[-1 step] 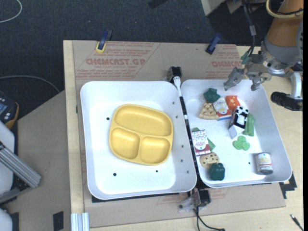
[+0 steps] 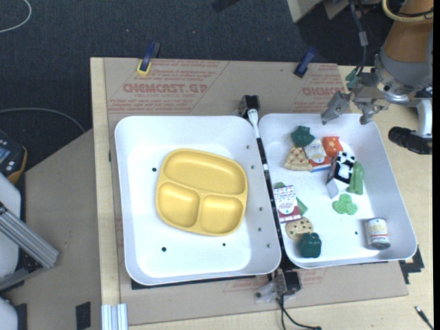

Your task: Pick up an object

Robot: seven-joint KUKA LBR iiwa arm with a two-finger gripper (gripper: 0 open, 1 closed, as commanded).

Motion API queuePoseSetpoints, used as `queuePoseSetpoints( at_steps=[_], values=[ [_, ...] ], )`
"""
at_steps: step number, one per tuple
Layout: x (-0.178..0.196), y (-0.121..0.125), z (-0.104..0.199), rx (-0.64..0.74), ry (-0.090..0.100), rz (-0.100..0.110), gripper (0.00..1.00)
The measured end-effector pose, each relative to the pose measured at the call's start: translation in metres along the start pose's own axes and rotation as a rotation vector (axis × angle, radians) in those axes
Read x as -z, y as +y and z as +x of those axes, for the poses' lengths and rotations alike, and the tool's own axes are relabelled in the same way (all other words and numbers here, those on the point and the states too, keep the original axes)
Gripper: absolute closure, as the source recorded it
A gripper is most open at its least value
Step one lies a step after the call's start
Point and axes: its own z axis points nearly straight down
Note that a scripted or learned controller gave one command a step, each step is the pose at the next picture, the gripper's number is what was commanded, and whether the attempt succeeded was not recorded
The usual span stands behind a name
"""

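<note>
The grey two-finger gripper [image 2: 350, 108] hangs over the right shallow white bin's [image 2: 395, 205] far rim, jaws apart (nothing between them), toys below.

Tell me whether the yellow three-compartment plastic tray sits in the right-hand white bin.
No, the yellow three-compartment plastic tray lies in the left white bin, apart from the small items in the right white bin.

Bright, even overhead light; soft shadows, mild glare on white bins [image 2: 130, 184], slight softness throughout.
</note>
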Motion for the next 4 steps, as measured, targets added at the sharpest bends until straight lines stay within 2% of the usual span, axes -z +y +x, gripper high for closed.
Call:
queuePoseSetpoints(
  at_steps=[1,2,3,4],
  values=[
    [-0.062,-0.001,0.007,0.003,0.001,0.006,0.00],
    [-0.075,0.005,0.003,0.001,-0.008,-0.022,0.00],
    [-0.076,0.000,0.005,0.002,-0.003,-0.005,1.00],
    [-0.012,0.002,-0.001,-0.001,-0.003,-0.009,1.00]
  ],
)
